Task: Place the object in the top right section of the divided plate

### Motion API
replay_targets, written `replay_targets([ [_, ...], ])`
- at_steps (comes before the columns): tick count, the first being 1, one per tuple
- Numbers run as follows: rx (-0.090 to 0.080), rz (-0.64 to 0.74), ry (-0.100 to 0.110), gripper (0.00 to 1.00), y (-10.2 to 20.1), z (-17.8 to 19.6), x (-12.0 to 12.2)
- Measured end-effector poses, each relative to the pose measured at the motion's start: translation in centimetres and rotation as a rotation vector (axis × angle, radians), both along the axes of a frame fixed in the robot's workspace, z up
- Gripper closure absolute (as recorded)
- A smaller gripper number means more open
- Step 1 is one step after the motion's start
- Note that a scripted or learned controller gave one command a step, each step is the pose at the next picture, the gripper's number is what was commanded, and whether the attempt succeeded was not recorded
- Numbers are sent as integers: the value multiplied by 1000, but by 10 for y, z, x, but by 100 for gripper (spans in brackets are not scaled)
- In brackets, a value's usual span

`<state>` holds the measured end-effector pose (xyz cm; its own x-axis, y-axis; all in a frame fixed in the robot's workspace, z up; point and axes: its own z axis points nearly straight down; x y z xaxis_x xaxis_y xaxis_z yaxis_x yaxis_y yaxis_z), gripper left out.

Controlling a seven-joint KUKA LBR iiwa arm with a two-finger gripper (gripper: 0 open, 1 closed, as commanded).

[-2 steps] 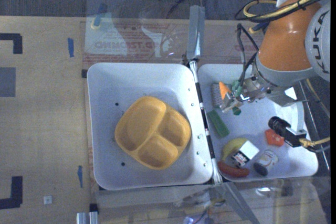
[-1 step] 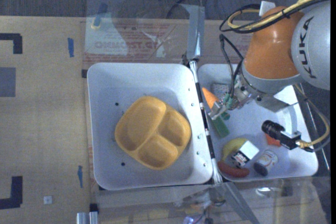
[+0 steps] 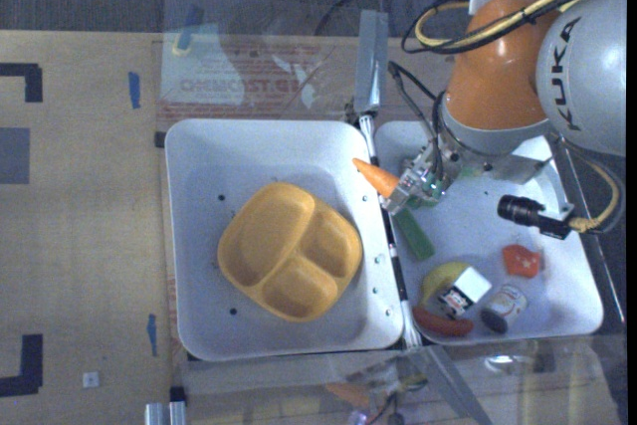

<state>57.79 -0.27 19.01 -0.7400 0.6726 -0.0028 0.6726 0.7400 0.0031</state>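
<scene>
The grey arm (image 3: 587, 65) enters from the upper right of the frame, its orange band (image 3: 498, 65) bulging just above the wrist. From there it slants down and left, ending in the gripper (image 3: 398, 192) right of the frame's centre, its tip pointing lower left.

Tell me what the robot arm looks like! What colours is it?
The big rounded grey robot arm has black KUKA lettering on its shell and a shiny orange band above the wrist. Yellow and black cables loop around it. The small metal gripper carries green parts.
</scene>
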Motion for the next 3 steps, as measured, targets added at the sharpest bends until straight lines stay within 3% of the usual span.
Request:
replay_targets([
  [1,1,213,5,100,59,-6,-45],
  [2,-1,298,1,100,21,-6,-37],
  [3,0,393,3,100,56,-6,-84],
])
